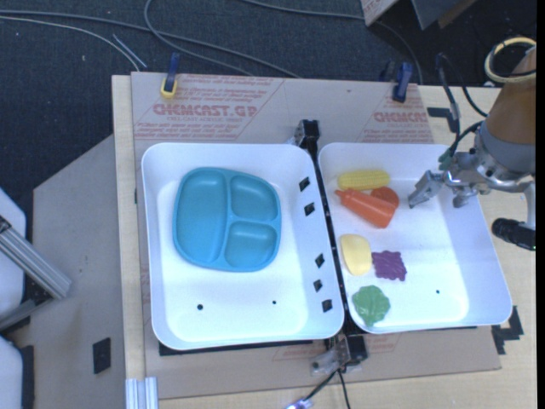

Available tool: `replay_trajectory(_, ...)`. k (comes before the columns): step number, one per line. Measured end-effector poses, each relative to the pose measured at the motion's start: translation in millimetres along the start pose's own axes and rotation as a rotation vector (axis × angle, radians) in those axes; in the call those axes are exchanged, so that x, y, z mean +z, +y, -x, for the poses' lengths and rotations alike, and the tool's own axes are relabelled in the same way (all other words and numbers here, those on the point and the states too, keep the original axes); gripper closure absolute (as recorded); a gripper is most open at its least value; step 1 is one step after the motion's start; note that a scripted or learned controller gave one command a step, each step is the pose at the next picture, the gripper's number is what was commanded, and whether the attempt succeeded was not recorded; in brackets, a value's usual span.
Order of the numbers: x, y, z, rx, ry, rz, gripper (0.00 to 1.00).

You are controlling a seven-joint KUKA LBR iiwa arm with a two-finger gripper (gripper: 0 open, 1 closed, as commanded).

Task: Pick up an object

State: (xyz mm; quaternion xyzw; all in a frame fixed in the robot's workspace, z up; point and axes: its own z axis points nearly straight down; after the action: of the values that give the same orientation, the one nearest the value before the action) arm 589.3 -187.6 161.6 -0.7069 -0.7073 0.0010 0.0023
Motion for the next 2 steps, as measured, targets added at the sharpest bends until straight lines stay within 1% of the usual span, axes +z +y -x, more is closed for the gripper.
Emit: replay_trajectory(2, 79, -3, -1, 0.000, 0.000, 0.000, 0.00)
